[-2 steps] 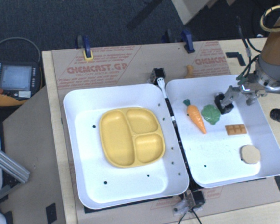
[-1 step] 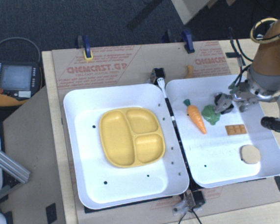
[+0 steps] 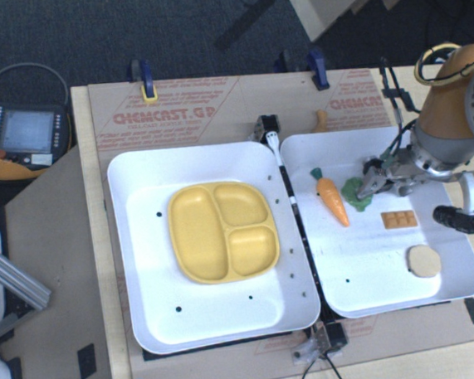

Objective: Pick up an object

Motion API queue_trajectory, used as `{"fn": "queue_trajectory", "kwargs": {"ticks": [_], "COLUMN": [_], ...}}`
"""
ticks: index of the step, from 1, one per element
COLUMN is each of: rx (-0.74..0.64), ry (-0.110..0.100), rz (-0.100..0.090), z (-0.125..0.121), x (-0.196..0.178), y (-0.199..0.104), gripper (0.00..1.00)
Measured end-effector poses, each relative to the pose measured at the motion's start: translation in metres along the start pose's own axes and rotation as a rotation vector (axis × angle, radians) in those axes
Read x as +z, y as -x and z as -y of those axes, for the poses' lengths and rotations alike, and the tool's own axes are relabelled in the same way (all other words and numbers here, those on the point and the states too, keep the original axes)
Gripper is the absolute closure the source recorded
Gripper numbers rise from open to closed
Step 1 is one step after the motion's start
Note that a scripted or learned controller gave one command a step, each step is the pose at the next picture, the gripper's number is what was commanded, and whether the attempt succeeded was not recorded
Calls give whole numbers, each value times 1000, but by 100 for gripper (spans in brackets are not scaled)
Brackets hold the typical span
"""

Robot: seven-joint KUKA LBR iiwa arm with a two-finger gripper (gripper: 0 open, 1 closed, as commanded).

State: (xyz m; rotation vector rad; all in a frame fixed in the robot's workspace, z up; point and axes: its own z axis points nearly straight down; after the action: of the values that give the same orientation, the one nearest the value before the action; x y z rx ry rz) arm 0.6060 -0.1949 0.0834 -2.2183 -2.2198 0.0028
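**Gripper low over the green toy in the right bin**

From the overhead camera I see the arm reaching in from the right, with its gripper down in the right bin. The tip sits right at a small green toy, touching or nearly touching it. I cannot tell how the tool is set or whether it has hold of anything; the wrist hardware hides that.

A carrot lies just left of the green toy, leafy end pointing up the frame. A brown cracker lies flat near the bin's middle, below the gripper. A pale round cookie lies nearer the bin's lower right corner, apart from the rest.

In the left bin I see a yellow plate with three compartments, lying flat near the centre.
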Motion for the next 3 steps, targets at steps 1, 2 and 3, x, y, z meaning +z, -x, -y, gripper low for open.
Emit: {"fn": "queue_trajectory", "kwargs": {"ticks": [1, 2, 3], "rx": [0, 0, 0], "ry": [5, 12, 13], "rz": [2, 5, 5], "z": [-1, -2, -11], "x": [-13, -77, -140], "y": [0, 3, 6], "gripper": [100, 100, 100]}}
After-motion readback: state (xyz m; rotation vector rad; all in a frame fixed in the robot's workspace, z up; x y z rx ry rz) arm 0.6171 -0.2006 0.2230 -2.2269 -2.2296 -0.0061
